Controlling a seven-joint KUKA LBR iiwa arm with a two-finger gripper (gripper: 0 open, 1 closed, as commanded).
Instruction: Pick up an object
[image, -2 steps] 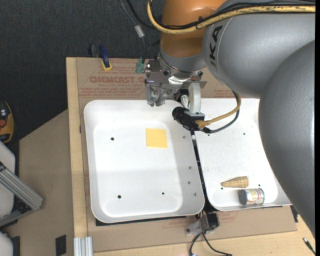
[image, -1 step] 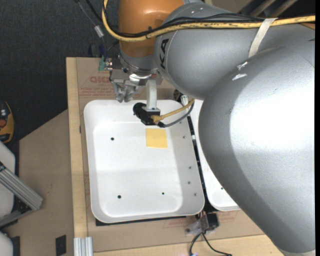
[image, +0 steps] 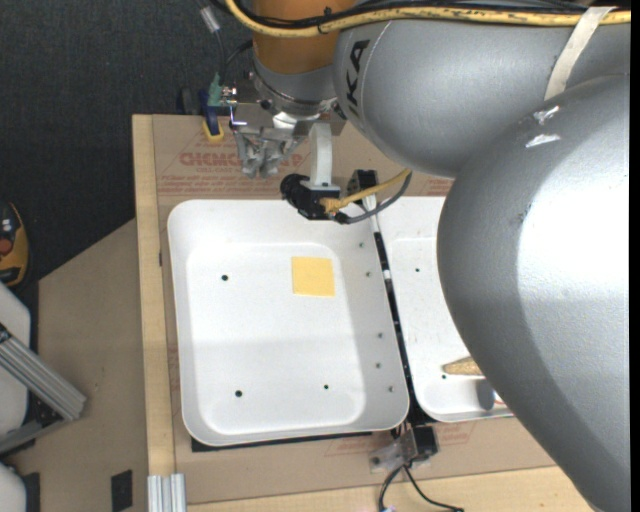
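A flat yellow square (image: 313, 276) lies in the left bin (image: 200, 300), in its far half near the middle. My gripper (image: 262, 153) hangs high up beyond that bin's far rim, over the cardboard, well away from the square. A tan wooden piece (image: 462, 368) pokes out from under the arm in the right bin (image: 430, 300), with a small grey-blue thing (image: 485, 398) near that bin's front rim. The arm's bulk hides most of the right bin.
A white and black part with a yellow cable (image: 320, 195) sits over the left bin's far rim beside the wrist. A black divider strip (image: 392, 310) runs between the bins. Metal rails (image: 40, 385) stand at the left, off the bench.
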